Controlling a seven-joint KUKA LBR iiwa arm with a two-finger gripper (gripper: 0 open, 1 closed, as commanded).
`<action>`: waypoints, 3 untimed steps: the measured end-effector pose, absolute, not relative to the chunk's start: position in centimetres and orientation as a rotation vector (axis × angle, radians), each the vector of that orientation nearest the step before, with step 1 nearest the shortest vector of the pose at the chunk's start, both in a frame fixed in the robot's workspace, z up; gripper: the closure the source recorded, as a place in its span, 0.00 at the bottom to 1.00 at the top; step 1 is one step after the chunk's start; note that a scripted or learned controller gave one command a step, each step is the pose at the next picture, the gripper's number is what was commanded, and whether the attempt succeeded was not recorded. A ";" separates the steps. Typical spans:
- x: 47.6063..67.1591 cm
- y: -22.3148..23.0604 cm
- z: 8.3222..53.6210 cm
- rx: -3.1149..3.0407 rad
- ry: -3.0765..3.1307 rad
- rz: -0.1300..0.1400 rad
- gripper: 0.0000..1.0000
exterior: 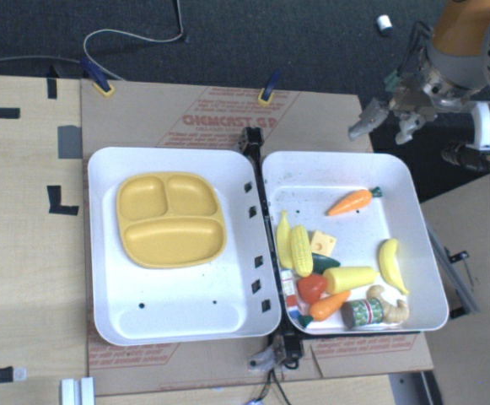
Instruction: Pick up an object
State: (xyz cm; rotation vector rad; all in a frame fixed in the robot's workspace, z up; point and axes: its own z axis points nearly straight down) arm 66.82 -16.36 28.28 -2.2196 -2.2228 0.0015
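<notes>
My gripper [385,127] hangs above the bench just beyond the far right corner of the right bin [413,184], its two fingers spread open with nothing between them. In that bin lie an orange carrot [350,202], a banana [391,264] by the right wall, a corn cob [300,251], a yellow pepper-like piece [351,278], a tomato [310,288], a second small carrot [327,305], a green can [364,312] and a cheese wedge [322,243]. All of them lie well below and in front of the gripper.
The left bin [110,310] holds a yellow divided plate [172,218]. A black hinge strip [260,226] runs between the bins. Cardboard [219,121] lies under both. Clamps [99,76] and a cable [135,34] sit at the far edge.
</notes>
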 end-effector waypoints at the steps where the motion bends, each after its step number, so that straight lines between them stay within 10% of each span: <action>1: 66.3 -20.5 15.1 -2.219 -2.218 0.007 0.00; 2: 65.7 -21.2 9.1 -2.227 -2.233 -0.007 0.00; 3: 65.9 -21.2 10.3 -2.228 -2.238 -0.007 1.00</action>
